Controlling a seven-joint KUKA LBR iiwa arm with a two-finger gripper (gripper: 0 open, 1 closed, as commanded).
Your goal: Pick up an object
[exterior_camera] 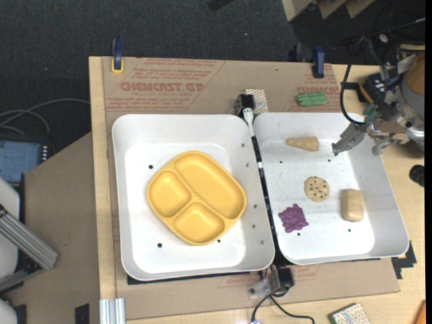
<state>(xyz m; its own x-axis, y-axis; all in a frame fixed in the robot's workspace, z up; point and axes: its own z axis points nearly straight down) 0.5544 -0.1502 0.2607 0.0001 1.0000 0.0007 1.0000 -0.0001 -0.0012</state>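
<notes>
In the right bin (378,181), a tan pointed piece (302,143) lies at the back. A round speckled cookie (316,188) sits mid-bin, and a beige loaf-shaped piece (352,204) lies to its right. A purple grape cluster (293,217) sits toward the front. My gripper (356,147) hangs over the bin's back right part, to the right of the tan piece. It is open, with nothing between its fingers.
The left bin (128,181) holds a yellow divided plate (196,196). A green object (311,99) lies on the bench behind the right bin. Clamps and cables sit at the bench's far edge and along the seam between the bins.
</notes>
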